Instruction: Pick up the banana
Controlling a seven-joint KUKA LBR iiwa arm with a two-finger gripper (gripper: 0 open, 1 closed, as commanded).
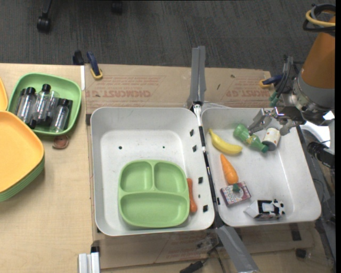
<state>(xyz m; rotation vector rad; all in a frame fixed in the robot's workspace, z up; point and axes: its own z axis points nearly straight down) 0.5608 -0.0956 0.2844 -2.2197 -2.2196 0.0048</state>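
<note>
Camera view | banana (225, 143) unobstructed | gripper (270, 123) fingertips indistinct, blurred

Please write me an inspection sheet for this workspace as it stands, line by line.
Surface: two white bins side by side, left bin and right bin, on a bench.
Job's things: banana lies in the right bin, upper left, free.
Clutter: green bottle, carrot, pink box, black-and-white carton in the right bin; green divided plate in the left bin.
End effector: end effector over the right bin by the green bottle, apart from the banana.
Cables: yellow hose above the arm.
Surroundings: green tray of bottles, orange plates at left.
</note>
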